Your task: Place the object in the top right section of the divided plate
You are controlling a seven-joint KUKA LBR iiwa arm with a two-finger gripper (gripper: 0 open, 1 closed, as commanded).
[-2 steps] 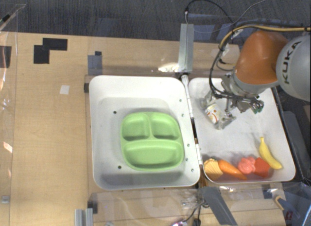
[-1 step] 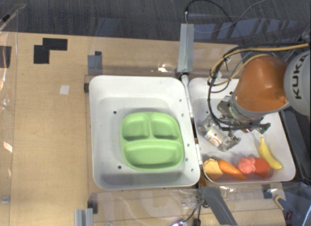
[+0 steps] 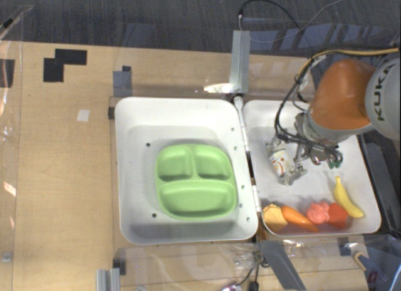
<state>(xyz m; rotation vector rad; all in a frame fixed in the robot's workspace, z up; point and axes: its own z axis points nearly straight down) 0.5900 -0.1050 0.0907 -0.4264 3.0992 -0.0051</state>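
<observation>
Small pale object, right of centre in the right bin, lies just below-left of the gripper; it looks light, rigid and smooth, best pinched across its narrow middle. Gripper state cannot be judged. The green divided plate sits in the left bin.

"KUKA" (cut off at the edge) on the arm

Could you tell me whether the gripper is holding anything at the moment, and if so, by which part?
It cannot be told: the gripper sits low in the right bin by a small white object, but no clear hold shows.
</observation>
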